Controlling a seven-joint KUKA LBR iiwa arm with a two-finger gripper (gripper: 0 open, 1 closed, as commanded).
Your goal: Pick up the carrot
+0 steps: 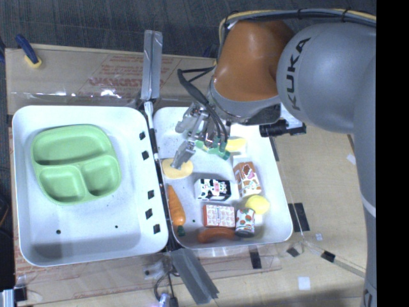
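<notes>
The orange carrot point(176, 208) with a dark green tip lies along the left wall of the right bin point(167, 121), near its front. My gripper point(186, 137) hangs over the back left part of that bin, well behind the carrot. It is open, with nothing between its fingers. One fingertip point(184, 153) is just above a pale yellow round piece point(177, 169). The grey arm with its orange band point(252, 59) covers the bin's back right corner.
The right bin also holds a cow-patterned box point(213, 188), a brown packet point(247, 179), a lemon point(257, 203), a red box point(219, 215), a small can point(245, 223) and a sausage point(214, 235). A green divided plate point(77, 162) sits in the left bin point(83, 242).
</notes>
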